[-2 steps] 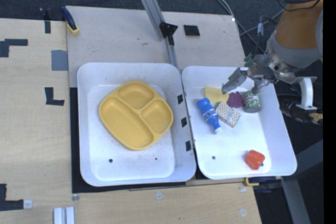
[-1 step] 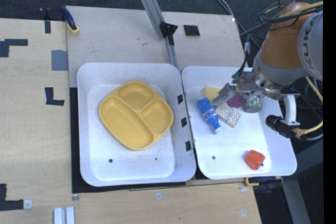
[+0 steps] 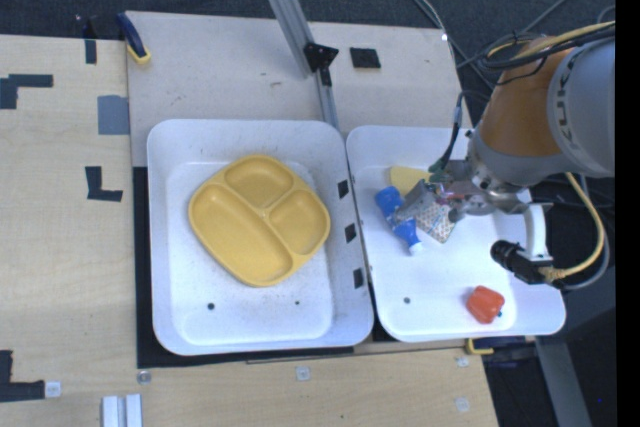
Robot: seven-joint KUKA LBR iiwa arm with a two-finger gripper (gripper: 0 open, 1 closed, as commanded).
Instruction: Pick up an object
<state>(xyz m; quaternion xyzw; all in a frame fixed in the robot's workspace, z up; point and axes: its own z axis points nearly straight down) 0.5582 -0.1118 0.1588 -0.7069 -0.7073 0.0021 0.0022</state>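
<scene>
- The worktop [image 3: 60, 215] is pale wood with dark tape marks; dark carpet with cables lies beyond its far edge.
- The left bin [image 3: 170, 315] holds a yellow divided plate [image 3: 260, 218].
- The right bin [image 3: 440, 310] holds a blue object [image 3: 397, 215], a yellow piece [image 3: 405, 177] and, near the right corner, a red object [image 3: 485, 304].
- The gripper [image 3: 440, 207] sits low beside the blue object; whether it grasps anything cannot be told.
</scene>
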